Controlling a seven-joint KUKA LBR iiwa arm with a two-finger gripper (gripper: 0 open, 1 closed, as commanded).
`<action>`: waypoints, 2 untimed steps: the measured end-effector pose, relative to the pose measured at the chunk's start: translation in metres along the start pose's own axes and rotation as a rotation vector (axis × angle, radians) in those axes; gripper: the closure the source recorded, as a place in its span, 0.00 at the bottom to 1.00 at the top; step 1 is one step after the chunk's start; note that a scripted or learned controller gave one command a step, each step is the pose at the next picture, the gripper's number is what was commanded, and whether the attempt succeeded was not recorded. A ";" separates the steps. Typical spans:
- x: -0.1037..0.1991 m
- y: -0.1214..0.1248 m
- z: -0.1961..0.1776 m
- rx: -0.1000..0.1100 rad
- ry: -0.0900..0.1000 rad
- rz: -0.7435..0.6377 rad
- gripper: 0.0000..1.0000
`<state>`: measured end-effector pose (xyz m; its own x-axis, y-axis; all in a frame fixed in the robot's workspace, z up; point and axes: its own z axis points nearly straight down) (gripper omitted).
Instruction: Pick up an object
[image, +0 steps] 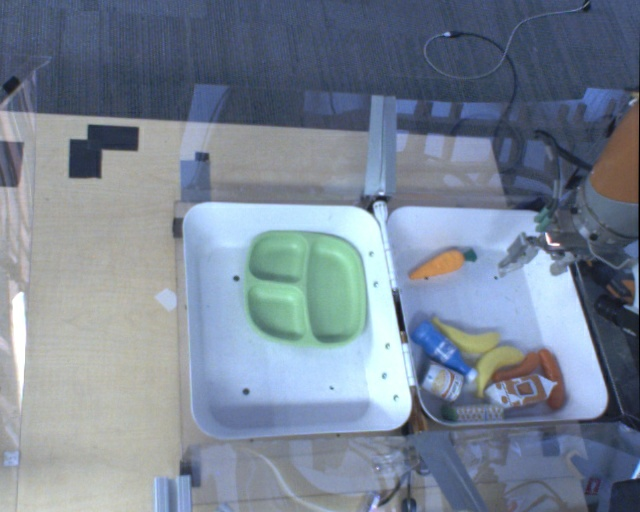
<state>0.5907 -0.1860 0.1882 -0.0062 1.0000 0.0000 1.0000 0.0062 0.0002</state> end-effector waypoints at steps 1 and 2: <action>0.045 0.060 0.091 0.002 -0.001 0.499 0.00; 0.073 0.014 0.100 -0.011 0.000 0.176 0.00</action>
<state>0.6042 -0.1126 0.0885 0.1693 0.9856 0.0014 0.9855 -0.1693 0.0115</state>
